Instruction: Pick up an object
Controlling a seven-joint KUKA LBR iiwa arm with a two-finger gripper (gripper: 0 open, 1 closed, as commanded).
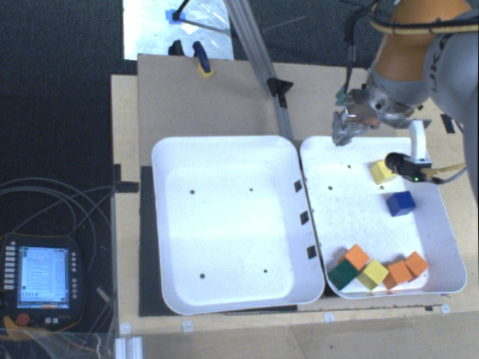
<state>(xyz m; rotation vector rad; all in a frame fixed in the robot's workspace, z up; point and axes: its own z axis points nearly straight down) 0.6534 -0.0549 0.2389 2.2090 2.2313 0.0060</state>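
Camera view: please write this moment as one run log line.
gripper: above right bin far-left corner, holding nothing | blocks: six in right bin | left bin: no blocks

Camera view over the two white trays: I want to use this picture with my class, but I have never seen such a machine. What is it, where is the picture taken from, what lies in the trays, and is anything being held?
This is one picture, taken from a fixed camera above the bench, looking down at a slant. The grey and orange robot arm reaches in from the right; its gripper hangs over the far edge of the right bin. That bin holds coloured blocks: a yellow one, a blue one, and a cluster of orange, yellow and green at the near edge. The left bin sits beside it. Nothing is seen in the gripper.
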